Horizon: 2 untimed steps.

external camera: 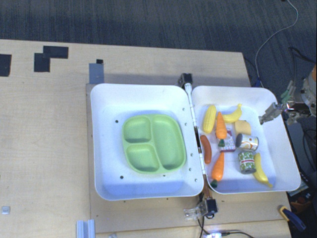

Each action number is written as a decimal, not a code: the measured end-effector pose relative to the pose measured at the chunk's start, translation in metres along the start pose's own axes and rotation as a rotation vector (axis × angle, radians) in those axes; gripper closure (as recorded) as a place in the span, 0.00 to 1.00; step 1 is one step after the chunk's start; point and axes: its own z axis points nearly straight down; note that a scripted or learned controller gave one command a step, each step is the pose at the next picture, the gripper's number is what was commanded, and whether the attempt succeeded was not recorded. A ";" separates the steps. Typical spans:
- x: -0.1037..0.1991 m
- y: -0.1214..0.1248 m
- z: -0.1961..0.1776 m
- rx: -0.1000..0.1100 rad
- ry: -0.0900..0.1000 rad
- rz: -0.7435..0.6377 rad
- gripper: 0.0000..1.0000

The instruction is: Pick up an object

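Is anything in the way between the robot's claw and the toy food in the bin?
Nothing visible blocks it. The gripper sits at the right bin's upper right rim, and the nearest toys, the yellow block and a banana, lie open on the bin floor.

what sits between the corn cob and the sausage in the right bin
In the camera view, an upright carrot lies between the corn cob above and the sausage lower left, its orange body close beside the cob.

claw (271,114): grey metal fingers | wrist: grey, orange band
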 end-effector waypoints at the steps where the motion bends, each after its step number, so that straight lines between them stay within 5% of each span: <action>1: 0.009 0.024 0.145 0.002 0.002 -0.001 0.00; 2: 0.009 0.025 0.134 -0.003 0.000 -0.003 1.00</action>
